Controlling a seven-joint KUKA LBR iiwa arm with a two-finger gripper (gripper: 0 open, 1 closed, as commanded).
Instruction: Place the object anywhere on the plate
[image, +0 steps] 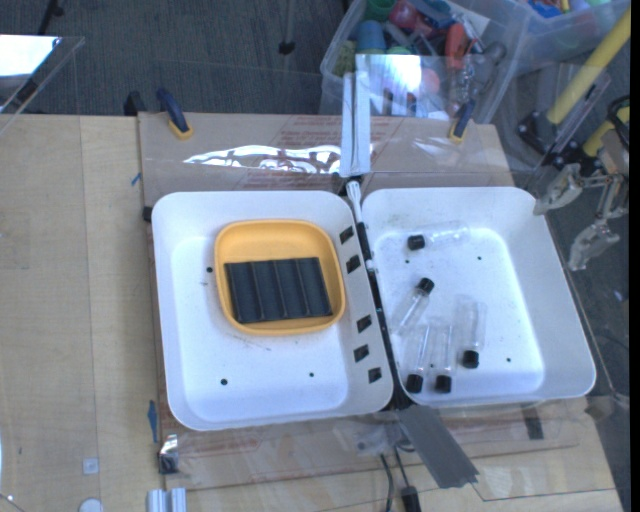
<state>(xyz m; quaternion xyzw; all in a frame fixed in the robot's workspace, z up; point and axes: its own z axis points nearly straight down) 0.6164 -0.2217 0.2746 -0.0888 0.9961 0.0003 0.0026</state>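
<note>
We saw a pale wooden bench carrying two white bins. In the right bin lay several clear vials with black caps, toward five o'clock. At nine o'clock, the left bin held the yellow plate, with a dark ribbed insert on it. Farther back sat brown cardboard and a clear tub of clutter. We could read no writing.

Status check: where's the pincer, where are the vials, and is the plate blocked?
Pincer at right edge, outside bins. Vials loose in right bin, none held. Yellow plate in left bin carries a dark ridged block.
</note>
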